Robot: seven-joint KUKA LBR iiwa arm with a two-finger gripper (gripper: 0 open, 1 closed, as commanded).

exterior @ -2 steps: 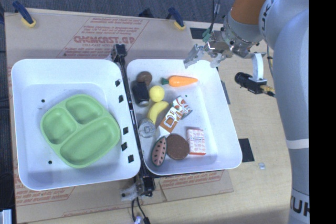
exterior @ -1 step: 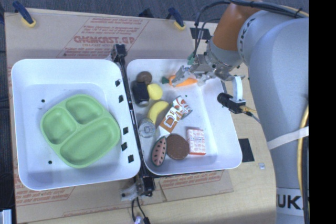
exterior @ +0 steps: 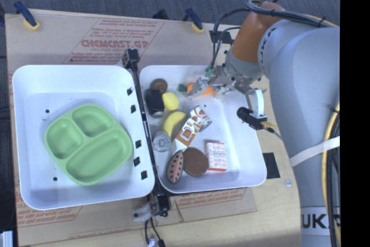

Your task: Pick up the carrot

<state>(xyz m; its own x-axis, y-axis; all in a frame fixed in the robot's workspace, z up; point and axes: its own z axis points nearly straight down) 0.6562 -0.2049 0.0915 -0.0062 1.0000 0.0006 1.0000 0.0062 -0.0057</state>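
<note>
— How many bins are counted?
— Two white bins (exterior: 23, 124) are counted, side by side.
— And within them?
— One green divided plate (exterior: 88, 143), two yellow fruits (exterior: 170, 102), one brown round cookie (exterior: 196, 162), two printed packets (exterior: 192, 125), and one carrot (exterior: 203, 89) are counted.

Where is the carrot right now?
The carrot lies at the far end of the right bin, right at the gripper, beyond the lemon.
</note>
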